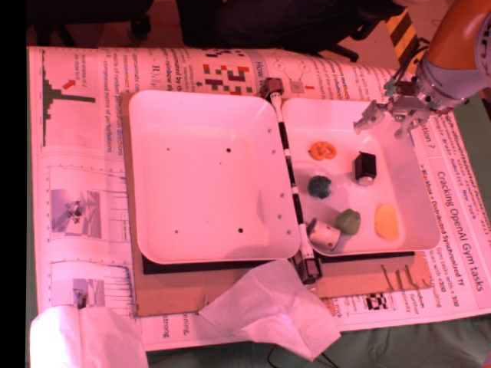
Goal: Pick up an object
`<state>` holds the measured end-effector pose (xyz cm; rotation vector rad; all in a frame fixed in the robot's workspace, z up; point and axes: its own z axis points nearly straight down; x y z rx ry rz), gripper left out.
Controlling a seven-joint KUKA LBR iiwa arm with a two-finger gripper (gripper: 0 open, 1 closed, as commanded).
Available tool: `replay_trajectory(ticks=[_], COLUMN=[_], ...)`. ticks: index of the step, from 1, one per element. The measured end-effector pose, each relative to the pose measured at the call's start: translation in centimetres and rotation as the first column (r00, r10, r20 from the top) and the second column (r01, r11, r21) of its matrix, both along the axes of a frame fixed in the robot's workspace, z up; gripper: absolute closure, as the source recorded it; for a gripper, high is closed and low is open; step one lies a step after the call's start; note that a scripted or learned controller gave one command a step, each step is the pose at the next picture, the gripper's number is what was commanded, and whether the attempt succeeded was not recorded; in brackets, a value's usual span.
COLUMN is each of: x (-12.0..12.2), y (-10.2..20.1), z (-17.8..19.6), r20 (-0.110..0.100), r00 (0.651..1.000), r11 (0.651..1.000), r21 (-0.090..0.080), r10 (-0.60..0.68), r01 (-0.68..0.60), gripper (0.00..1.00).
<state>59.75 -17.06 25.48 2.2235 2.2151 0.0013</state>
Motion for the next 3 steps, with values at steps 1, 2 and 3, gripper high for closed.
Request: replay_trajectory(ticks=[1, 2, 3], x=[0.0, 0.1, 0.1], y=[0.0, 0.8, -0.4], z=[0.0, -4.8, -9.8], r20=[0.000, -0.005, -0.007], r00=[1.000, 1.000, 1.000], r11=[1.000, 1.000, 1.000], r21=[0.000, 0.001, 0.000], r10=[0.000, 0.000, -0.001], r01=[0.000, 0.000, 0.001], gripper=[0.00, 0.00, 0.00])
